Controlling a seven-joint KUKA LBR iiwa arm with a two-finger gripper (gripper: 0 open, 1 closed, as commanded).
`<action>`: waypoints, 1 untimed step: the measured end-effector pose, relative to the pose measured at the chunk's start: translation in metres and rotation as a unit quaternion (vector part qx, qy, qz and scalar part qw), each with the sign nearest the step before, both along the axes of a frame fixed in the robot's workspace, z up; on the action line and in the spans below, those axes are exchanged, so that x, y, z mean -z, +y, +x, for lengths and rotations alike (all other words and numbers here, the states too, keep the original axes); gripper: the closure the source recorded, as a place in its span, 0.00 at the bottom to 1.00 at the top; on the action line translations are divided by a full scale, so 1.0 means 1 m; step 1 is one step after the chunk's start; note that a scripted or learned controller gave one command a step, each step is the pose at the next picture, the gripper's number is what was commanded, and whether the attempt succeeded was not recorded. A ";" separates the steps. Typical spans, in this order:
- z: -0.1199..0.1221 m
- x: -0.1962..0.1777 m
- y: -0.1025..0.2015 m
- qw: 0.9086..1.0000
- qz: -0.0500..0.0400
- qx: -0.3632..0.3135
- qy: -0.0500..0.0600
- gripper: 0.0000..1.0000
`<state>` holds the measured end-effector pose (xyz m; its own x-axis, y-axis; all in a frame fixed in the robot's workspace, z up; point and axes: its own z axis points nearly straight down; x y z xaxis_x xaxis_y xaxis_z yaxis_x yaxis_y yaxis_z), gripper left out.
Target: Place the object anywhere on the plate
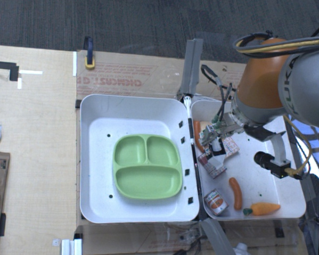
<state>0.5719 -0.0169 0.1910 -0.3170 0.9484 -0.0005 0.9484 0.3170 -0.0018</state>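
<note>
A green divided plate (146, 174) lies flat in the middle of the left bin (94, 147). My gripper (214, 143) hangs low over the left part of the right bin (271, 181), just right of the wall between the two bins. Directly under and beside it lies a small pink-and-white box (214, 166), and a checkered packet (231, 146) sits to its right. The wrist hardware hides whether anything is gripped.
The right bin also holds a brown sausage (235, 193), an orange carrot (264, 208) at the front, a small can (216, 202) in the front left corner and a long orange item (197, 135) along the left wall. The arm's body covers the bin's back right.
</note>
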 end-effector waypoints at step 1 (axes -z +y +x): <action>0.021 0.001 -0.041 1.000 0.000 -0.006 0.000 1.00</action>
<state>0.5925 -0.0575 0.1903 -0.3275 0.9448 -0.0012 0.9448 0.3275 -0.0023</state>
